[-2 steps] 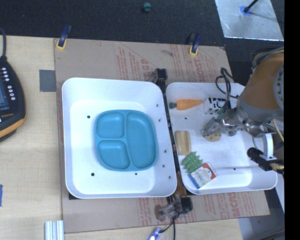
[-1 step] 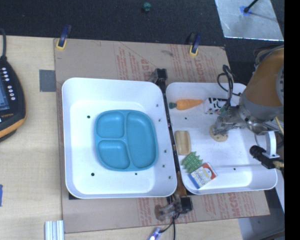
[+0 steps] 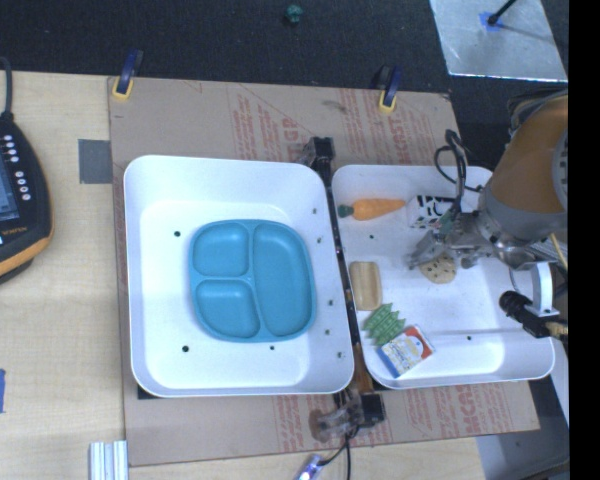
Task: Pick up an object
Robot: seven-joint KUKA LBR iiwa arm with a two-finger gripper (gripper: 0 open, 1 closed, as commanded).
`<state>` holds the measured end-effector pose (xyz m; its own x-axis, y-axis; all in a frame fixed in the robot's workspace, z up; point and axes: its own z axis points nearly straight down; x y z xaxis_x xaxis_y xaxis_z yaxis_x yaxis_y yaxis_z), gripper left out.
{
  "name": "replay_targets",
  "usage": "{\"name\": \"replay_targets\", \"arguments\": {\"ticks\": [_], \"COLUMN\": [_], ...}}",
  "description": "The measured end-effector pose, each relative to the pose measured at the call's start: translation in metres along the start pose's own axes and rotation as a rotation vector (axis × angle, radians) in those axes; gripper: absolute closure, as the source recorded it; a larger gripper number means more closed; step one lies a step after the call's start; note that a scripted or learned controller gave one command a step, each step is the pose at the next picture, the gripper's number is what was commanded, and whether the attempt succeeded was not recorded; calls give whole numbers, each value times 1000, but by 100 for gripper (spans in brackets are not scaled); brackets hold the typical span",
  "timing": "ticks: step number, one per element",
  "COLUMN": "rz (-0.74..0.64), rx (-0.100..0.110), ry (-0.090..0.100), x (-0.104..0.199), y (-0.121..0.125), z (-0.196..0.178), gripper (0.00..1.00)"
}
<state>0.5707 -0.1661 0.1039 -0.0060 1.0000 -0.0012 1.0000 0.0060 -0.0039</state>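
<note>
The end effector [image 3: 442, 251] hangs low over the cookie [image 3: 439, 268] in the right bin [image 3: 480, 363], seemingly lining up a grasp.

Even, bright overhead light, faint shadows, white bins [image 3: 230, 173] near overexposed, and the whole frame slightly soft.

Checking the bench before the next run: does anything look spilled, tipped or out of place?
Nothing stands out. The blue divided plate lies flat in the left bin; the carrot, cookie and packet lie loose in the right bin.
</note>
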Motion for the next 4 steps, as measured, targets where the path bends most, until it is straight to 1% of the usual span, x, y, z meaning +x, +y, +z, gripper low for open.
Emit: {"name": "replay_targets", "arguments": {"ticks": [1,2,3,4], "rz": [0,-1,2,2], "rx": [1,1,-1,24], "ry": [-1,-2,1,23], "x": [-1,-1,9,-26], "y": [0,0,54,83], "z": [-10,-10,12,11], "gripper": [100,0,0,0]}}
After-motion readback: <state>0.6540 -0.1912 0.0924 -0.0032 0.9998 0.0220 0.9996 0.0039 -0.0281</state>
